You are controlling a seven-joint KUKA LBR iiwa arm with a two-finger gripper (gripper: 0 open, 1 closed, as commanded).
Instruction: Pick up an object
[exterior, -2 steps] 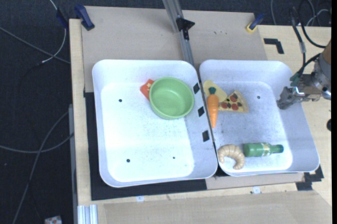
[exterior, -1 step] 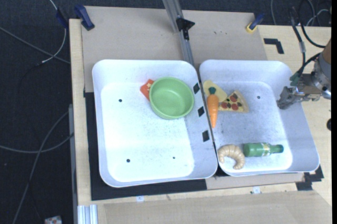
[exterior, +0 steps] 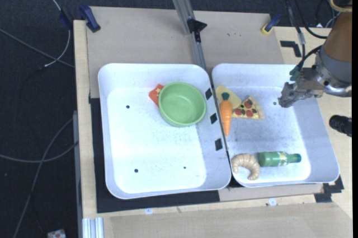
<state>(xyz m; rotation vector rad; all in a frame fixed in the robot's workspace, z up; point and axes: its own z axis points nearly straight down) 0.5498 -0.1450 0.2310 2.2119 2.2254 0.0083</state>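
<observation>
Gripper (exterior: 286, 96) hovers near your right bin's (exterior: 319, 136) far edge, seemingly carrying nothing, though you can't tell its state; carrot (exterior: 225, 115) lies beside pizza slice (exterior: 248, 110).

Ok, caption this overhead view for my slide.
Gripper above right bin holding carrot, pizza slice, croissant, bottle.

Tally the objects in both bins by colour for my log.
Green: 2, bowl and bottle
Orange: 2, carrot and a piece behind the bowl
Tan: 1, croissant
Yellow: 2, pizza slice and a piece behind the carrot
Total: 7
</observation>
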